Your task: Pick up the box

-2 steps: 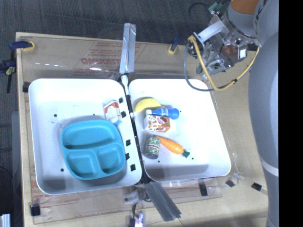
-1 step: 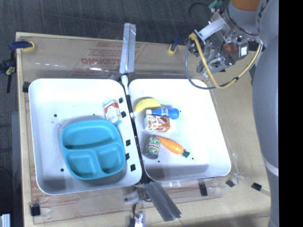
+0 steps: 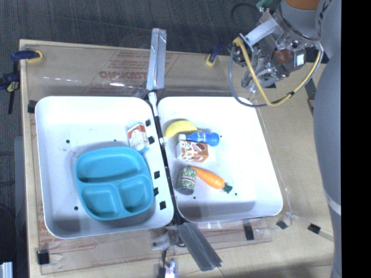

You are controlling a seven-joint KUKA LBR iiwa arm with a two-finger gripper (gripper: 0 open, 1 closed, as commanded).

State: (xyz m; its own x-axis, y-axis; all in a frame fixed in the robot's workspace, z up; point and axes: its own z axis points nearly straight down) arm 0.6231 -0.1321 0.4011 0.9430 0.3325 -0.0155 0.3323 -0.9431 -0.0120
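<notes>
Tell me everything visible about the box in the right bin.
The box is a small carton, orange-brown and white with printed panels, apparently cardboard. It looks closed and undamaged, lying near the middle of the right bin, close to the divider. A blue-capped bottle rests against its upper edge, with a banana just beyond. A can and carrot lie just below it.

The box (image 3: 192,151) is a small carton, orange-brown and white with printed panels, lying in the right bin (image 3: 255,155) near its left wall, about midway up the bin. It sits among other items: a yellow banana (image 3: 177,127) and a white bottle with a blue cap (image 3: 200,137) lie just above it, the bottle touching its top edge, while a green can (image 3: 186,179) and a carrot (image 3: 210,179) lie just below. It rests flat on the bin floor, roughly square to the view.
</notes>
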